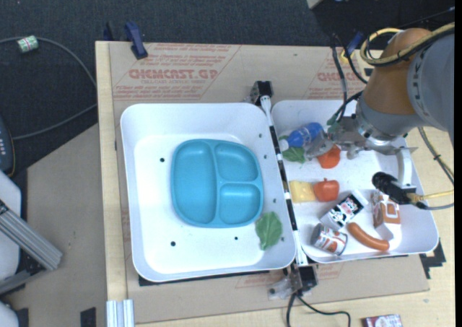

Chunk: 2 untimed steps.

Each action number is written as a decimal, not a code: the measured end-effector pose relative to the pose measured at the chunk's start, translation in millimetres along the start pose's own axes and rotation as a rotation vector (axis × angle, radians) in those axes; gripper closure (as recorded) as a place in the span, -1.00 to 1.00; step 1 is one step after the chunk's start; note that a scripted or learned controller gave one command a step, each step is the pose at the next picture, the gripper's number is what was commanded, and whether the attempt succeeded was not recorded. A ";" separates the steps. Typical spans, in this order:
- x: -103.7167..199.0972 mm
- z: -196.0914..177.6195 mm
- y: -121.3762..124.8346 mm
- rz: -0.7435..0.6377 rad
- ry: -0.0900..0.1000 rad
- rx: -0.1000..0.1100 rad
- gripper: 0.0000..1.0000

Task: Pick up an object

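End effector point(326, 146) low in right bin point(422, 235), over orange item point(330, 157) beside blue bottle point(304, 134); finger state cannot be determined. Left bin point(137, 195) contains blue plate point(216, 182).

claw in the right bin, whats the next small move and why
Probably a short straight drop onto the orange piece. The claw sits at the back of the right bin, right over that piece and beside the blue bottle, and nothing shows between its tips yet. A sideways shift would likely nudge the bottle or the green leaf instead.
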State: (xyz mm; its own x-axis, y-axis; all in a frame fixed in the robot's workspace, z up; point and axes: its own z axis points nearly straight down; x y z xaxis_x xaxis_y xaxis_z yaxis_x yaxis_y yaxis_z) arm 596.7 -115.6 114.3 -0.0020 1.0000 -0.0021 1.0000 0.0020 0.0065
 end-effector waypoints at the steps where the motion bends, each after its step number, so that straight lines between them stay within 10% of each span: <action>1: 3.2 29.9 1.0 0.001 0.003 0.009 -1.00; 2: 3.0 19.7 1.5 0.001 0.002 0.007 1.00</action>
State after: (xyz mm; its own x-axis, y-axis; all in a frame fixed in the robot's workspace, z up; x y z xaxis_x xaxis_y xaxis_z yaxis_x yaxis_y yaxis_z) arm 598.3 -112.6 94.6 -0.0014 1.0000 0.0001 1.0000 0.0014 -0.0004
